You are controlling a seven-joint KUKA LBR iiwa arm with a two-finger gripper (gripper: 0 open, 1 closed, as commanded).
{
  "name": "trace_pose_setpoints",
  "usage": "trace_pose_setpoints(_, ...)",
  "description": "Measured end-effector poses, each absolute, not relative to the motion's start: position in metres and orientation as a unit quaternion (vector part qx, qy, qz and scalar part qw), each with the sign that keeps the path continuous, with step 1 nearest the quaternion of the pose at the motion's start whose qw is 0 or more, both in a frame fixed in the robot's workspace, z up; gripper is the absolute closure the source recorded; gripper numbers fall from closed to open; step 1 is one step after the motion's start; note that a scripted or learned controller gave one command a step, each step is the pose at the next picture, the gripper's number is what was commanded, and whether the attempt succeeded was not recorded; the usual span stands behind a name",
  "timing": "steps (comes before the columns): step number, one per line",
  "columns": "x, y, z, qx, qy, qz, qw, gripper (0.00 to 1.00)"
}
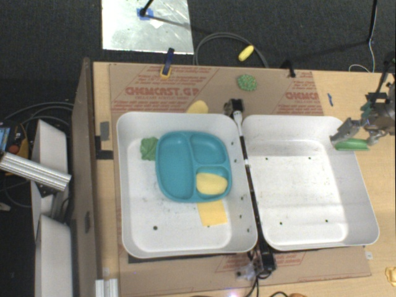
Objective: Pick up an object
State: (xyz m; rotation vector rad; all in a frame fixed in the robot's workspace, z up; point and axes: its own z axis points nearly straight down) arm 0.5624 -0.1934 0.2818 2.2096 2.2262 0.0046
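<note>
We are counting two shallow white bins sitting side by side on a brown cardboard sheet. The left bin (133,228) is holding four things: one crinkled green leaf piece (149,148) at nine o'clock of one smooth teal divided plate (185,166), one rounded yellow lump (211,183) lying in the plate's five o'clock compartment, and one flat yellow square (213,213) lying at six o'clock, just below the plate. The right bin (309,190) is showing a speckled, glossy floor. At its two o'clock rim the gripper (346,133) is hanging; we cannot tell its finger spacing. One green elongated piece (351,144) is lying just beneath it.
</note>
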Motion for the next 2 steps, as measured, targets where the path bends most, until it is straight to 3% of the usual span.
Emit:
trace_pose_setpoints(1,0.581,-0.105,0.260,0.703,0.712,0.0012,-0.001,1.00)
trace_pose_setpoints(2,0.557,-0.065,0.220,0.704,0.710,-0.0002,-0.002,1.00)
